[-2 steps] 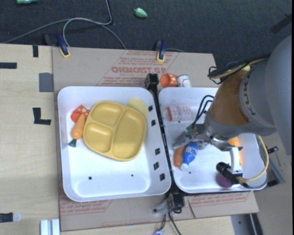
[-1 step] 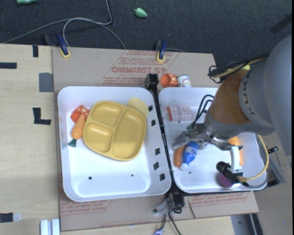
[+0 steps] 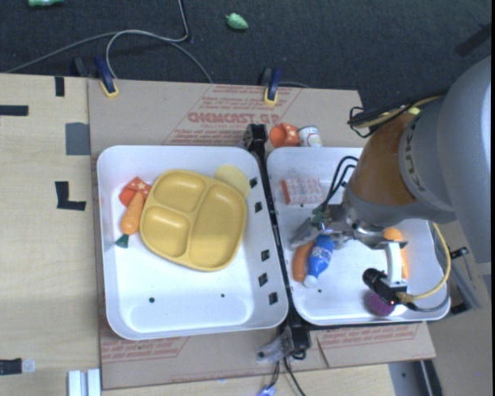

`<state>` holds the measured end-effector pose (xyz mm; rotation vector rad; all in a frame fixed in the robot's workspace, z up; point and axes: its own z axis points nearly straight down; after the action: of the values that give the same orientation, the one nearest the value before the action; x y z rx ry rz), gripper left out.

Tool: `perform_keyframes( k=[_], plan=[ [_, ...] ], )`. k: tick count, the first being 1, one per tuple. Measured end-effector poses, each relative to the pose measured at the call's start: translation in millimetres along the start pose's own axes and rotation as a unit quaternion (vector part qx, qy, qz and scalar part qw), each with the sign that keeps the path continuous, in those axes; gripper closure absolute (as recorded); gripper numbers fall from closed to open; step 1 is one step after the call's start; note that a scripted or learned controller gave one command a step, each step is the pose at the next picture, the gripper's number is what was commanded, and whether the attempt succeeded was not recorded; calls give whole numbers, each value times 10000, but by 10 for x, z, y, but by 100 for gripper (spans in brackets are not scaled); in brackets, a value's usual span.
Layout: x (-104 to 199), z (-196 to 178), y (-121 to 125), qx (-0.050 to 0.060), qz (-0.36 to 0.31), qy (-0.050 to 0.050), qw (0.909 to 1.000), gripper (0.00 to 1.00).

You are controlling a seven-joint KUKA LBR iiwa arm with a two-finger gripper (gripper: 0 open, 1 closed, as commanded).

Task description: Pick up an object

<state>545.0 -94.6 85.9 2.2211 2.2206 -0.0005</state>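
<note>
My gripper (image 3: 315,231) is low over the left half of the right bin (image 3: 346,308), at the end of the grey arm with its orange band. A small blue and white bottle (image 3: 318,258) lies just below the gripper, touching or almost touching it. An orange piece (image 3: 299,262) rests against the bottle's left side. Near the bin's front right there is a purple object (image 3: 383,305), and an orange object (image 3: 396,252) lies to the right of the wrist. The arm hides the bin's right part.
The left bin (image 3: 190,312) holds a yellow divided plate (image 3: 192,219), a carrot (image 3: 130,218), a red piece (image 3: 134,190) and a pale yellow piece (image 3: 231,176). An orange ball (image 3: 282,134) and a white item (image 3: 310,137) sit behind the right bin.
</note>
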Motion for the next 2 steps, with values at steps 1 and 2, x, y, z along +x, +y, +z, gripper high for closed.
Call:
perform_keyframes(
  k=[1,2],
  plan=[
    [-16,-6,-78,-33,-12,-6,10000,0],
    [-15,-8,-190,-38,-11,-11,10000,0]
  ],
)
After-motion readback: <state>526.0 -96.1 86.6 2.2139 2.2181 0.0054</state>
